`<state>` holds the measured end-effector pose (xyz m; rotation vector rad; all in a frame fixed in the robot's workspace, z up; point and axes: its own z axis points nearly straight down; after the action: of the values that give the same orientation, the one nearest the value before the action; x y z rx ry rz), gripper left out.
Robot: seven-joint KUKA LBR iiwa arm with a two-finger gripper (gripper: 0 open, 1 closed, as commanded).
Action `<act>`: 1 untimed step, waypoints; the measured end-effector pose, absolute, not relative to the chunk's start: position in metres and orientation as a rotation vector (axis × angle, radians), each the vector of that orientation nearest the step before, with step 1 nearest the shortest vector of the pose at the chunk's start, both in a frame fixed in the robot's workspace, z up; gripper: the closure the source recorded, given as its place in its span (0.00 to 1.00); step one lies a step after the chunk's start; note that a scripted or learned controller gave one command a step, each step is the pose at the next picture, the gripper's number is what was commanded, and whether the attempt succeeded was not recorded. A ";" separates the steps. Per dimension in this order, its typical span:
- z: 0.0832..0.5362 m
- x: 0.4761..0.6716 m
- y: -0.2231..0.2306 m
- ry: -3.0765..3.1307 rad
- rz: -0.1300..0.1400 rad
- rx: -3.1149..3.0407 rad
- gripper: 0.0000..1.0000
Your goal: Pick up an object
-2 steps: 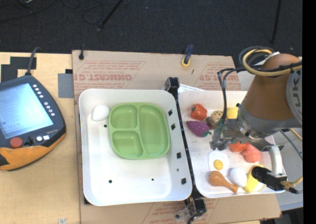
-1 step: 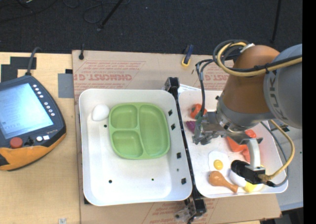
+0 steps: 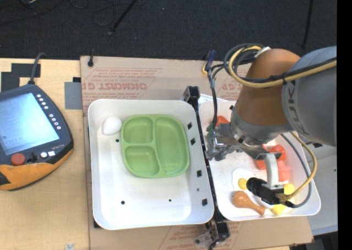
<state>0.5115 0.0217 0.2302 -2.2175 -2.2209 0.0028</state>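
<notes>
My gripper [image 3: 216, 145] hangs low over the left side of the right bin [image 3: 311, 202], close to the wall between the two bins. The bulky wrist covers most of what lies below it. A small orange piece [image 3: 222, 120] peeks out just behind the gripper. To its right lies a red-orange object [image 3: 279, 159], partly hidden by the arm. A brown drumstick-shaped toy [image 3: 246, 201] and a small yellow item [image 3: 280, 209] lie near the bin's front edge. I see nothing held in the gripper.
The left bin [image 3: 110, 199] bears a green divided plate [image 3: 154, 146] and a white egg-shaped object [image 3: 111, 125] at its back left corner. A teach pendant [image 3: 30, 130] rests on the bench at far left.
</notes>
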 end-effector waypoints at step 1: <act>0.237 0.504 0.026 -2.220 0.003 -2.218 1.00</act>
<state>0.5040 0.0259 0.2369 -2.2184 -2.2198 0.0034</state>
